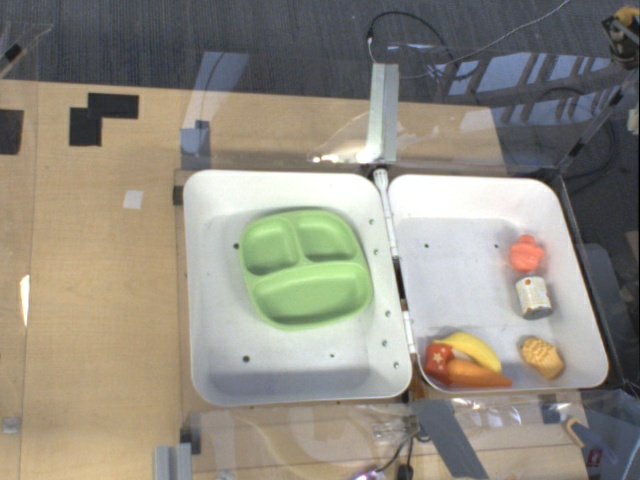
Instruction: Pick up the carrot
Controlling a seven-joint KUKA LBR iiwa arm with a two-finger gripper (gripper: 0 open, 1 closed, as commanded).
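The small orange plastic toy carrot (477, 373) lies flat in the right white bin (460, 218), at its near edge by the near-left corner, long axis running along that edge. A yellow toy banana (472, 349) rests against its far side and a red toy fruit (437, 357) touches its left end — a tight cluster. It is probably light, stiff and rather slick, so it could skid. The freer right-hand taper looks the best place to take hold, across its width. As for the claw, I cannot tell its opening or what it holds.
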